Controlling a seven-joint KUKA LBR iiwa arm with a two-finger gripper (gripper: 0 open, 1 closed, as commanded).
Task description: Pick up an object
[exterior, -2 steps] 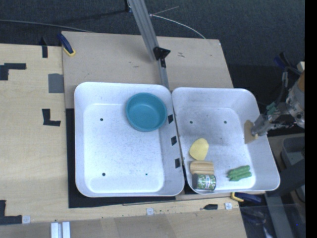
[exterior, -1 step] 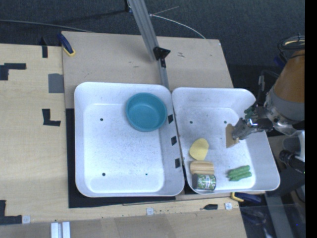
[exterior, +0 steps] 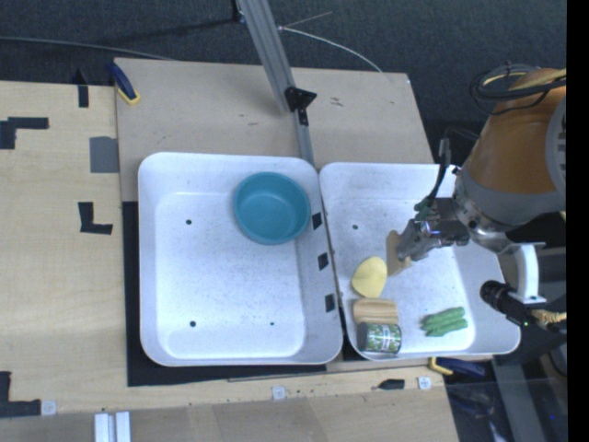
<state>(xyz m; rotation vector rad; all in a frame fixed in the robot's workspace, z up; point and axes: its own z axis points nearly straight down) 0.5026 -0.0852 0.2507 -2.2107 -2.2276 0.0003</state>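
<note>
My gripper (exterior: 408, 250) hangs over the middle of the right bin (exterior: 368, 187), pointing down and to the left. A tan, flat object (exterior: 396, 250) shows at its fingertips, just right of a pale yellow rounded object (exterior: 370, 276). Whether the tan piece is between the fingers I cannot make out. Along the bin's front edge lie a tan block (exterior: 375, 310), a green can (exterior: 379, 339) and a green leafy toy (exterior: 444, 321). A blue bowl (exterior: 271, 207) sits at the back of the left bin (exterior: 184, 274).
A grey metal pole (exterior: 271, 53) slants down from the top to the seam between the bins. The arm's orange and grey body (exterior: 515, 164) covers the right bin's far right corner. Black clips (exterior: 324, 261) sit on the divider between the bins.
</note>
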